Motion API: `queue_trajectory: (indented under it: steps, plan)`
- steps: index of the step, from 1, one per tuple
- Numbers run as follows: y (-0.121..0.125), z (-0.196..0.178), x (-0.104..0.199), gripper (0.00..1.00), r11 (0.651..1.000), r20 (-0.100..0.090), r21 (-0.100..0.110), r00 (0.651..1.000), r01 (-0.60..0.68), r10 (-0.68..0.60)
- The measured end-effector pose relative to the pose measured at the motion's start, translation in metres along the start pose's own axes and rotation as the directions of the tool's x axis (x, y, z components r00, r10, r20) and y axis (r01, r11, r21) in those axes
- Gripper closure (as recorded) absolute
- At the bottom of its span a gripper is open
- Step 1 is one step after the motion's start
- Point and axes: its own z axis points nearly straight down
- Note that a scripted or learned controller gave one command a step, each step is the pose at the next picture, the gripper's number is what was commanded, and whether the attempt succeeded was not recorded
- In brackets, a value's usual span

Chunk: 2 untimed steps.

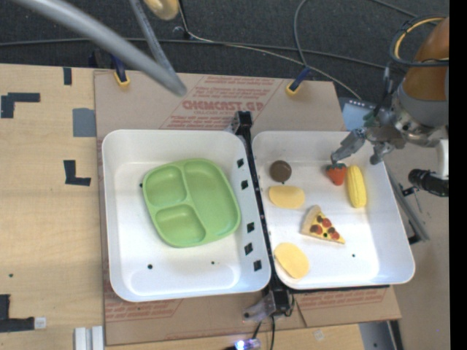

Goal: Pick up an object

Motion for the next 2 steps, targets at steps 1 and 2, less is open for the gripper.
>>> queue_trajectory:
  steps: [1, 2]
  plan:
    - [0.003, -0.009, 0.000, 0.00, 1.000, 0.003, -0.013, 1.000, 0.004, -0.003]
    - [0.001, 0.037, 0.007, 0.00, 1.000, 0.002, -0.009, 1.000, 0.004, -0.004]
